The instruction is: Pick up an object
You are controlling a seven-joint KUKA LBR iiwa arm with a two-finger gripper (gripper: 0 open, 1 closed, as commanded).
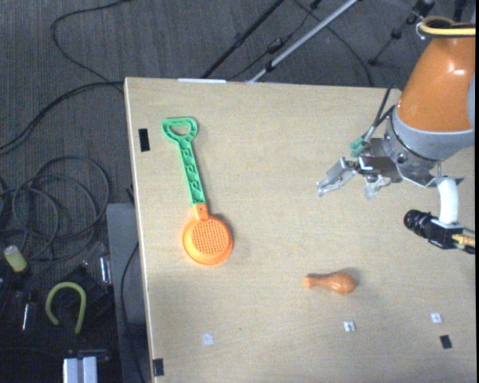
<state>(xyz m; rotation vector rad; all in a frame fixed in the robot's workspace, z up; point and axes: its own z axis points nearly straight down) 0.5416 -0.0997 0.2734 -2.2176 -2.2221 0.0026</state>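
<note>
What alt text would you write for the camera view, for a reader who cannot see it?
A grey and orange robot arm reaches in from the right, its gripper hanging empty above a tan bench. A green-handled orange strainer lies at left, and a small orange gourd-shaped toy lies below the gripper in the picture.

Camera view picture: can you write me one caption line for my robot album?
A robot gripper hovers above the bench, with a green-handled orange strainer and a small orange gourd-shaped toy below.
</note>
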